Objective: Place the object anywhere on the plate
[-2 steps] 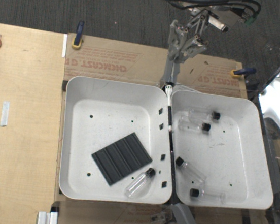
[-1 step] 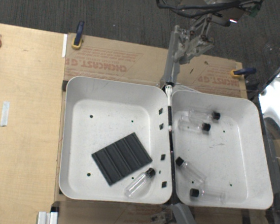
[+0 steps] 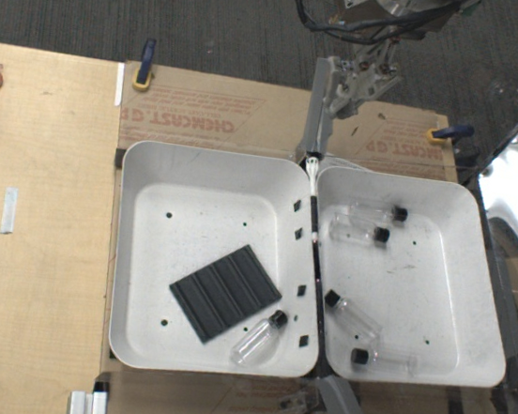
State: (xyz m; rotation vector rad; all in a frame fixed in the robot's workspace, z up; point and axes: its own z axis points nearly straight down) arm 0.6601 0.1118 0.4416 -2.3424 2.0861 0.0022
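A dark ribbed plate [image 3: 226, 292] lies flat and turned at an angle in the left bin [image 3: 142, 233]. A clear vial with a black cap [image 3: 258, 336] lies on the bin floor just off the plate's lower right corner, touching or nearly touching its edge. My gripper [image 3: 359, 80] hangs high at the back, over the cardboard behind the divide between the two bins, far from the plate and the vial. I see no object in it.
The right bin [image 3: 468, 276] holds several clear vials with black caps: two near its back [image 3: 364, 212] [image 3: 355, 231], two near its front [image 3: 354, 316] [image 3: 388, 361]. Clamps [image 3: 145, 63] [image 3: 448, 134] pin the cardboard behind the bins. Cables hang above the gripper.
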